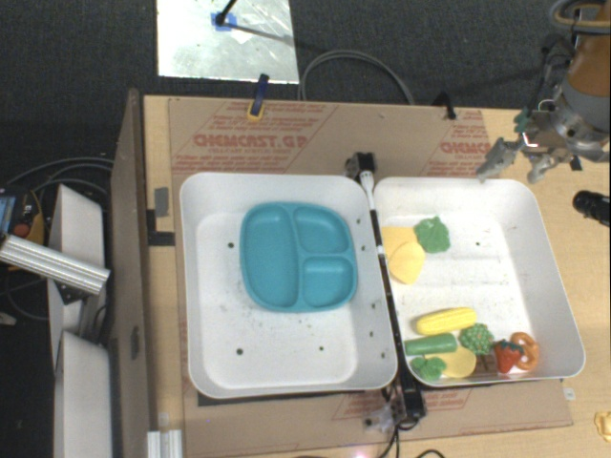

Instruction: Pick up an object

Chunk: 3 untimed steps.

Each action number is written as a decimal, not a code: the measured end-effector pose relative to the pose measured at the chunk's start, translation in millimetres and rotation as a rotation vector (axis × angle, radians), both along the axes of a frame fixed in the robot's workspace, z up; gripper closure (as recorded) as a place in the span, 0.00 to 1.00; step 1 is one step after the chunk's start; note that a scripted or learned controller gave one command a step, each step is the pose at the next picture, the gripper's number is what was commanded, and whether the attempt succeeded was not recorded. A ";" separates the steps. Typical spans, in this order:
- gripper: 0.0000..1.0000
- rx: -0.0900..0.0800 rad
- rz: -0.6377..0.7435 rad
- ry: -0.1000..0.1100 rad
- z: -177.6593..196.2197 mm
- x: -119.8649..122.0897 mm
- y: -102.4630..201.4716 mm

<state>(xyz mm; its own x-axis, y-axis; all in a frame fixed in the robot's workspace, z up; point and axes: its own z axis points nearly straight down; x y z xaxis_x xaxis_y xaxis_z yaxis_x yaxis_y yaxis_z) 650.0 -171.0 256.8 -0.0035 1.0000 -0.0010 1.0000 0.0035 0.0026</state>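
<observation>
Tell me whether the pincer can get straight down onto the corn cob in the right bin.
Probably yes. The corn cob lies on top of the pile with nothing over it, and the pincer hangs above the right bin's far rim.

A single fixed camera looks down at a slant on the bench, both white bins mid-frame, the arm entering at upper right.
</observation>
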 end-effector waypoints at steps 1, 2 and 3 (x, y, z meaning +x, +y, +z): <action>0.00 0.002 0.003 0.005 -77.1 14.0 13.1; 0.00 0.003 0.004 0.009 -164.0 -3.6 34.9; 1.00 0.001 0.005 -0.003 -147.4 -0.1 33.4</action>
<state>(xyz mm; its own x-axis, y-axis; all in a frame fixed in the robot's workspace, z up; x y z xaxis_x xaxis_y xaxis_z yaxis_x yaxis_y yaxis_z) 649.9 -137.6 109.4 -0.0083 1.0000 -0.0005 1.0000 0.0083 0.0053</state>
